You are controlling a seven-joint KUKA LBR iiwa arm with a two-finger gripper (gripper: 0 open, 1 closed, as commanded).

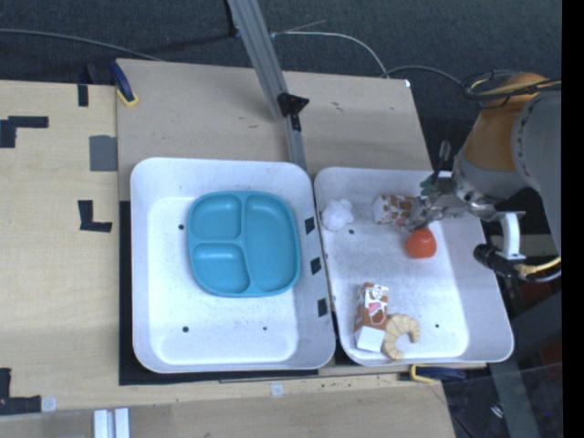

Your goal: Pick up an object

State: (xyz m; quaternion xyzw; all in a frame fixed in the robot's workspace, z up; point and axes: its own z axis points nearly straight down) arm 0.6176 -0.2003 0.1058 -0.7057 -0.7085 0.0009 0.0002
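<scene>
My gripper [427,204] hangs low over the back of the right bin [456,336], reaching in from the right. It is right beside a small white and brown patterned packet [392,210], touching or nearly touching its right end. A red ball-like object [421,244] lies just in front of the gripper. A white crumpled lump [338,212] rests at the bin's back left. Near the front, a brown and white carton [370,308] lies next to a croissant [402,332].
The left bin [155,272] holds a blue divided plate [244,244]. A grey metal pole [265,53] slants in from the top to the gap between the bins. Cables and the arm's body [511,144] crowd the right bin's right side.
</scene>
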